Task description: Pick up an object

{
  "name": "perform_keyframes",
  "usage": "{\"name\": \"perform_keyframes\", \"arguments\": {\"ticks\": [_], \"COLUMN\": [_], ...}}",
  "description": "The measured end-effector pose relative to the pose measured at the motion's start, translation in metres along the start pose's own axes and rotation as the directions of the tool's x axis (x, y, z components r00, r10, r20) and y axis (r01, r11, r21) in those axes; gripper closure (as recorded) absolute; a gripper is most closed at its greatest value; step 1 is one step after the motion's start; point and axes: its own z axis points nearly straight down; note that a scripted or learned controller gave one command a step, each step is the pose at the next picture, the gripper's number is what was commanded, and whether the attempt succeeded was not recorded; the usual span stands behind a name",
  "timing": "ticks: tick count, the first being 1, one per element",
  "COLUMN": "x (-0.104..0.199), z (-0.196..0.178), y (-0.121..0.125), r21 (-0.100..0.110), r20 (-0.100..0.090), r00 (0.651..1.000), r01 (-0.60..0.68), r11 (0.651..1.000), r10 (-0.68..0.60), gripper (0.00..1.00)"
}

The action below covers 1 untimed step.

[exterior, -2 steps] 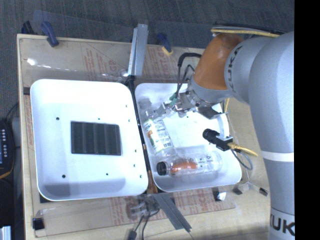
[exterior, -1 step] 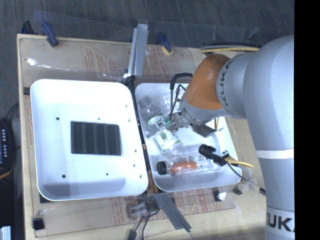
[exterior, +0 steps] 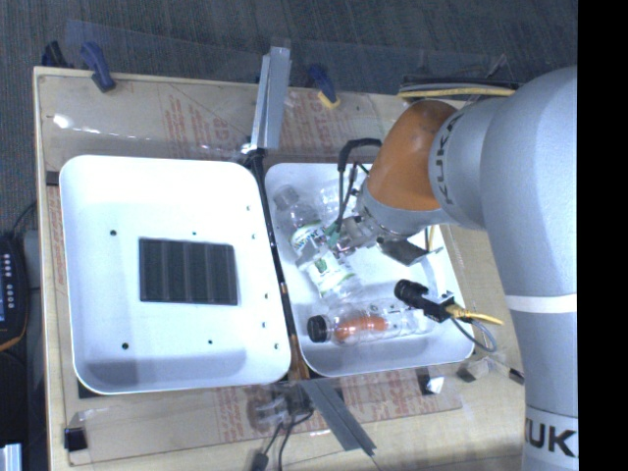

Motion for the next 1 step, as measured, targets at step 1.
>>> {"name": "perform_keyframes", "arguments": {"ticks": [1], "x": [0.0790], "z": [-0.0892], "y": [0.0622], "r21": [0.000], "r20": [-0.001], "r00": [1.000], "r01": [0.011], "r11": [1.000], "r10": [-0.011], "gripper": [1.00]}}
